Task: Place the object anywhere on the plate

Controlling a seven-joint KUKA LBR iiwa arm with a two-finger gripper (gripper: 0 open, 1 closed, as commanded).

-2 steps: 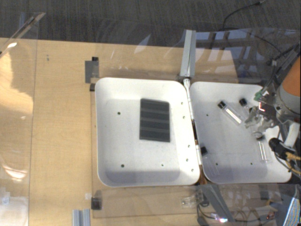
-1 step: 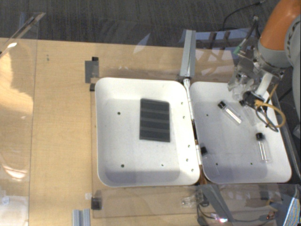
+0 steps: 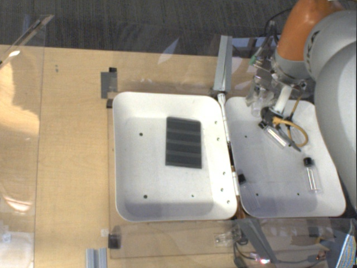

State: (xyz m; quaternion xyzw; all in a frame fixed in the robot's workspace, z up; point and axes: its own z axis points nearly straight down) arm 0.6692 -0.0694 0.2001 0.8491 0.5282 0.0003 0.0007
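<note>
Grey arm point(image 3: 334, 77) reaches in from the right, orange band point(image 3: 298, 24) above the wrist point(image 3: 284, 66) — gripper point(image 3: 259, 96) at its leftmost end

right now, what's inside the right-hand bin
A small clear tube with a black cap lies near the right bin's right wall. The gripper hangs over the bin's far left corner, so the floor beneath it is covered.

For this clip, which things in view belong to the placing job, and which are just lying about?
Job:
dark ribbed plate in the left bin
small clear tube with black cap in the right bin
gripper over the right bin

Just there:
grey bracket on the bench
metal rail behind the bins
</note>
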